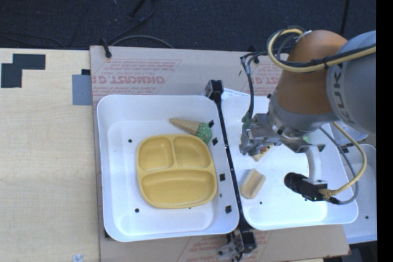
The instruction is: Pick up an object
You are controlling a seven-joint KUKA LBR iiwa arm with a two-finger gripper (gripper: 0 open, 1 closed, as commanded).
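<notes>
My gripper point(253, 144) hangs low over the left part of the right bin point(307, 218), under the arm's orange band. A small tan and reddish piece point(260, 154) peeks out just below and to the right of it; the wrist hides whether the two touch. A tan block point(252, 183) lies tilted on the bin floor a little in front of the gripper. In the left bin point(116, 132) a yellow divided plate point(177, 170) lies flat. A toy ice cream cone with a green top point(191, 127) rests behind the plate.
A black divider rail point(225, 156) runs between the two bins. A black cable connector point(304, 186) and yellow hose hang over the right bin's middle. Cardboard point(135, 73) lies under the bins, and a wooden bench top point(43, 150) spreads to the left.
</notes>
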